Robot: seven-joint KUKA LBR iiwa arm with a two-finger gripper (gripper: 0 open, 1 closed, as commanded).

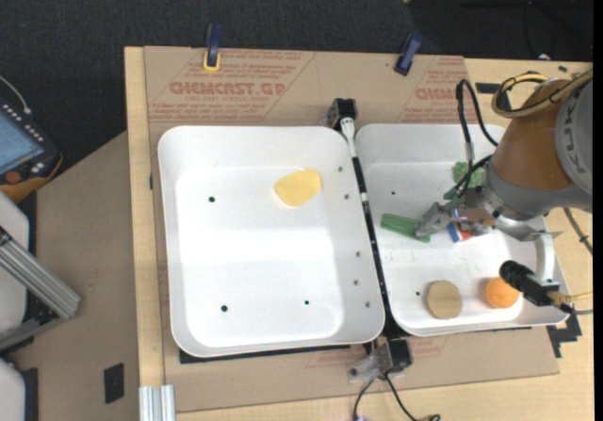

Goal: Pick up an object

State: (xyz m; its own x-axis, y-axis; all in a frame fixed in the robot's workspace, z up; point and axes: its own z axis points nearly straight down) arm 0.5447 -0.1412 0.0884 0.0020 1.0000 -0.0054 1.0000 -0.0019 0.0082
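Cardboard sheet reads "CHEMCAST GP". Gripper low in right bin, arm slanting in from right; can't tell its opening. Green object touching its left side. Tan disc and orange ball below it; yellow piece far left in left bin.

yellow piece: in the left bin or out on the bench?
In. The yellow piece lies flat on the floor of the left bin, toward its far side, well inside the rim and apart from everything else.
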